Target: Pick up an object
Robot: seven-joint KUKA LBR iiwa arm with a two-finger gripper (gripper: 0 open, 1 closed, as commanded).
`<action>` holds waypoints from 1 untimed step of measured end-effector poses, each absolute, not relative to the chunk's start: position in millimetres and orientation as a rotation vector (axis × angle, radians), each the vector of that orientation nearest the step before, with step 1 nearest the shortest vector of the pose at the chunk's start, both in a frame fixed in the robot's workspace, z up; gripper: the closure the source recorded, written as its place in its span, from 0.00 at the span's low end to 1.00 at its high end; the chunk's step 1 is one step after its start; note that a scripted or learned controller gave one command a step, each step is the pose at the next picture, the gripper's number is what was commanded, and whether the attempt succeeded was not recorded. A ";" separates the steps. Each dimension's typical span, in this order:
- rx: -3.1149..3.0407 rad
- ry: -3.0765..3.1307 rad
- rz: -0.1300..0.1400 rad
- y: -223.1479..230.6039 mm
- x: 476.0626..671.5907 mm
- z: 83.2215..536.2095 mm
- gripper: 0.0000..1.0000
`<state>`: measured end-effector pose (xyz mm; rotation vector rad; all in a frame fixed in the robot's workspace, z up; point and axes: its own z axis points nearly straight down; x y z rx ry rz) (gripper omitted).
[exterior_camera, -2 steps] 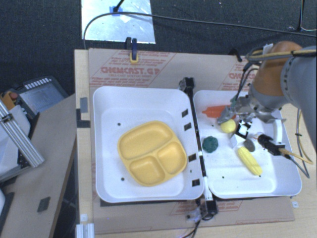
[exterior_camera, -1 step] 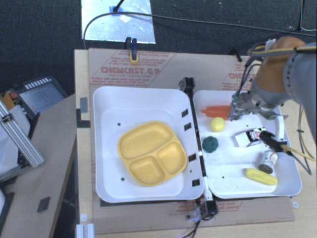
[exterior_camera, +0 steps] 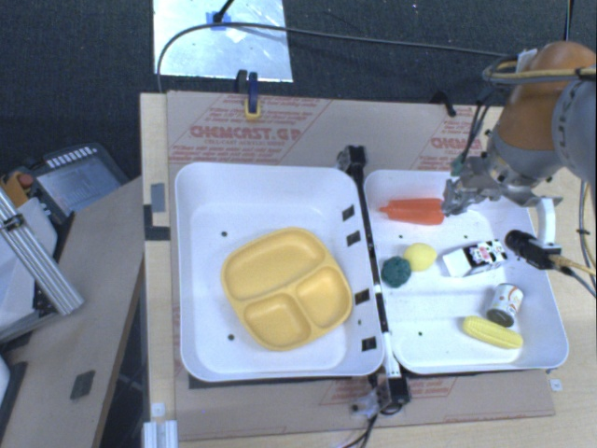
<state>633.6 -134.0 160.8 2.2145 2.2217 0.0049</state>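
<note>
The right bin (exterior_camera: 550, 343) holds an orange carrot (exterior_camera: 411, 211) near its back edge, a yellow ball (exterior_camera: 421, 256), a dark green ball (exterior_camera: 395, 271), a white box with dark print (exterior_camera: 473, 257), a small can (exterior_camera: 505, 304) and a yellow corn cob (exterior_camera: 492, 331). My gripper (exterior_camera: 454, 200) hangs low at the carrot's right end, touching or nearly touching it. The arm's wrist hides the fingers from above.
The left bin (exterior_camera: 201, 250) holds a yellow divided tray (exterior_camera: 285, 287). A black divider (exterior_camera: 366, 250) runs between the bins. A black cable and connector (exterior_camera: 527, 247) hang over the right bin's right side. Cardboard lies under both bins.
</note>
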 end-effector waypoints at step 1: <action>2.212 2.223 0.007 -124.7 630.7 215.6 1.00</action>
